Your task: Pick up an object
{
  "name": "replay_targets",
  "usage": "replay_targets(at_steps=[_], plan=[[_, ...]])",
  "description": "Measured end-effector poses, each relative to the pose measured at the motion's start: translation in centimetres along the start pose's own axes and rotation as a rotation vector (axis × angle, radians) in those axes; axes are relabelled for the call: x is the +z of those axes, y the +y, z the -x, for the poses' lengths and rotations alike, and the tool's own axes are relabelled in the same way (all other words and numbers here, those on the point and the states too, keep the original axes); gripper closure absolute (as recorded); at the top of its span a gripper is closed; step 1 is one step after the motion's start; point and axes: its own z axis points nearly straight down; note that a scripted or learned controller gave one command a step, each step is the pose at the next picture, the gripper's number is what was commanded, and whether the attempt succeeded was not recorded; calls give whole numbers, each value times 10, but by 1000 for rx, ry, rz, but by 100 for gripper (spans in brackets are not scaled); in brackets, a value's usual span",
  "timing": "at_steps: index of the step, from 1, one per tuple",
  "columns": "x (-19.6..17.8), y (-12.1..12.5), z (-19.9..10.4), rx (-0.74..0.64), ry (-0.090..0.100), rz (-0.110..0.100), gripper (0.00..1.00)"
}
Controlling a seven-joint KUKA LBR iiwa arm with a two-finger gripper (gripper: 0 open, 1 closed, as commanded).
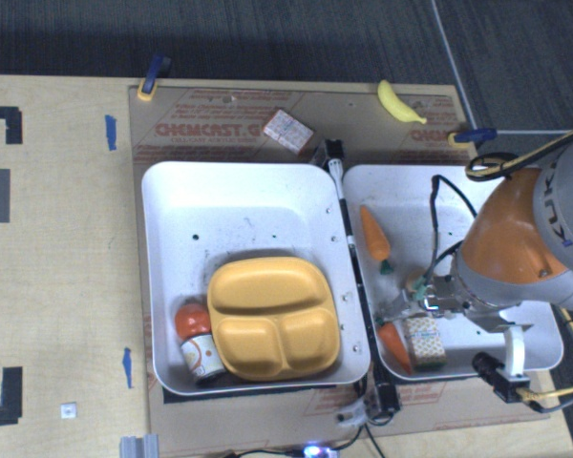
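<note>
In the right bin [401, 187], an orange carrot [373, 234] lies by the left wall. A small speckled box [425, 340] and a red-orange item [393, 344] sit together in the front left corner. My gripper [418, 296] hangs low over the right bin, just behind the speckled box, with the grey and orange arm [516, 241] covering the bin's right part. Nothing shows as held. In the left bin [229, 194], a yellow compartment tray [272, 315] lies at the front, with a red ball [192, 321] and a white and orange cup [202, 355] at its left.
On the cardboard behind the bins lie a yellow banana [399, 103] and a small patterned block [287, 131]. Blue clamps [154, 72] [473, 136] hold the board. Black cables [439, 208] loop over the right bin.
</note>
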Motion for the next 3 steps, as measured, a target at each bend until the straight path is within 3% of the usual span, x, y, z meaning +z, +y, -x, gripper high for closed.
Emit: replay_targets(at_steps=[3], plan=[[0, 0, 6, -1, 1, 0, 0]])
